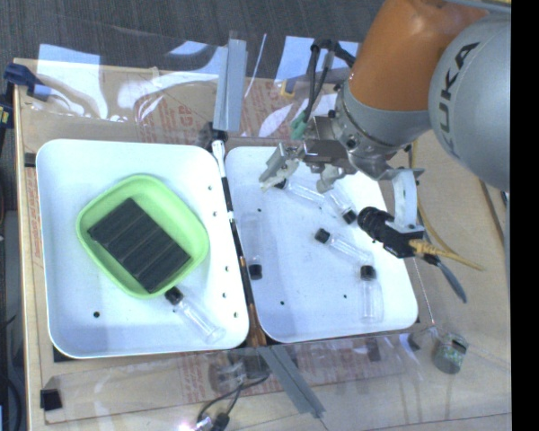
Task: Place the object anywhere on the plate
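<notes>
A green plate [187, 215] lies in the left bin [54, 164], and a dark ribbed rectangular slab [136, 241] rests flat on it. My gripper [299, 176] hovers over the top of the right bin [400, 317], far from the plate. Its fingers [272, 171] are spread open with nothing held between them. A clear vial [307, 190] lies on the bin floor just below the fingertips.
Several clear vials with black caps lie in the right bin: one [339, 205] by the gripper, one [341, 243] mid-bin, one [369, 296] near the front right. A small black cap [254, 270] sits at that bin's left wall. Another vial [194, 313] lies in front of the plate.
</notes>
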You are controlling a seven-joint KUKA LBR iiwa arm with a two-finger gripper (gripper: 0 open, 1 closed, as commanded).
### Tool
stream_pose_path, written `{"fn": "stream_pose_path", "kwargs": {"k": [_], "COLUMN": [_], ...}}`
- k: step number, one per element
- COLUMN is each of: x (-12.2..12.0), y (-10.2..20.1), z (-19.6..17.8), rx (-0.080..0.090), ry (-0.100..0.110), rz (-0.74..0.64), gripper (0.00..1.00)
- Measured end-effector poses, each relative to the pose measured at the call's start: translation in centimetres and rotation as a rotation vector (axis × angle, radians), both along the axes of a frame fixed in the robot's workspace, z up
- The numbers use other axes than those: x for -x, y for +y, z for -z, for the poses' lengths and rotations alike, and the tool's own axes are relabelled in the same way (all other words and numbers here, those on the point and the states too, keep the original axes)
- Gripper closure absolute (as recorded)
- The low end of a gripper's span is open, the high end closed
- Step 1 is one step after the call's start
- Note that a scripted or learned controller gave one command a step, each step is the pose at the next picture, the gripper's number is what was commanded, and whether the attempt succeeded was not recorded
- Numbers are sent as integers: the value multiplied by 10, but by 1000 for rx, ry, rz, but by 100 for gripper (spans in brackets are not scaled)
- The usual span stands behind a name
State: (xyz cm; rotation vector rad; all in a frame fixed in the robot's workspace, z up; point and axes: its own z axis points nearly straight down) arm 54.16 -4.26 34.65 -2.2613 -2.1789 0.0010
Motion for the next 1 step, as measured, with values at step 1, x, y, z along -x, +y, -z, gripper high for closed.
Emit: {"fn": "stream_pose_path", "kwargs": {"k": [1], "x": [42], "y": [-34], "z": [-57], "rx": [0], "ry": [-2], "rz": [147], "gripper": [0]}}
